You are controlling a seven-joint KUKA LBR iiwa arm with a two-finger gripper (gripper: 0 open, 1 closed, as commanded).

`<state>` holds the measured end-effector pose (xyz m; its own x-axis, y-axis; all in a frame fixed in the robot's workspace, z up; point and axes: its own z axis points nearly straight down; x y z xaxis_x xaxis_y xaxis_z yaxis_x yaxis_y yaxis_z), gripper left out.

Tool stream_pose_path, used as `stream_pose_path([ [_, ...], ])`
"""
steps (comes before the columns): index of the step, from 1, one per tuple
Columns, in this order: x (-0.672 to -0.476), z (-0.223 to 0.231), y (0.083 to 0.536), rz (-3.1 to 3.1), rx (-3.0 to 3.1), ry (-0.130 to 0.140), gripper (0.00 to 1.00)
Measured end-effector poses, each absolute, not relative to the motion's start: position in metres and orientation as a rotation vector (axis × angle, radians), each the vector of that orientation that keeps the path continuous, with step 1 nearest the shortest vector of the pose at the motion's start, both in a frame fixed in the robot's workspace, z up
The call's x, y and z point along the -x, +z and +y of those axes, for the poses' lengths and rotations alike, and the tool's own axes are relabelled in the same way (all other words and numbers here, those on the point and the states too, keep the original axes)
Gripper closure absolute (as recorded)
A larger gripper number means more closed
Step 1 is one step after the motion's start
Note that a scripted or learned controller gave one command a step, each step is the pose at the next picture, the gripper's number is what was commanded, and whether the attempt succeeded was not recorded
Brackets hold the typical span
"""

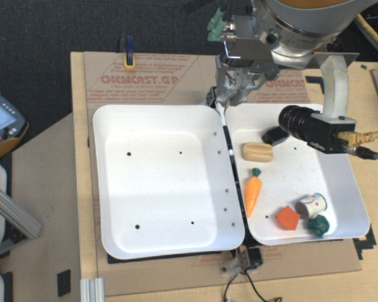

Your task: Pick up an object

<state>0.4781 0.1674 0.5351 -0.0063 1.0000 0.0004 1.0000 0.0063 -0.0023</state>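
The gripper (230, 96) is positioned above the far rim between the bins; finger state cannot be told. A carrot (252, 194), beige block (257, 151) and orange cube (288, 218) are seen in the right bin (340, 194).

Grey arm (302, 27) with an orange band, a green connector and a dark metal hand (236, 93).

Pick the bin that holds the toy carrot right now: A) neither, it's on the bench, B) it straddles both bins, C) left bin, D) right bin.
D: the toy carrot lies inside the right bin, just beside its left wall, near the tan block and the orange cube; it does not cross into the left bin.
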Motion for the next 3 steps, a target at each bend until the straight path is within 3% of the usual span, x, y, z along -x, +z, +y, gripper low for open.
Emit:
stream_pose_path([
  [2, -0.479, 0.226, 0.535, -2.225, 2.217, -0.004, 1.00],
  [3, -0.480, 0.225, 0.546, -2.224, 2.220, -0.009, 1.00],
])
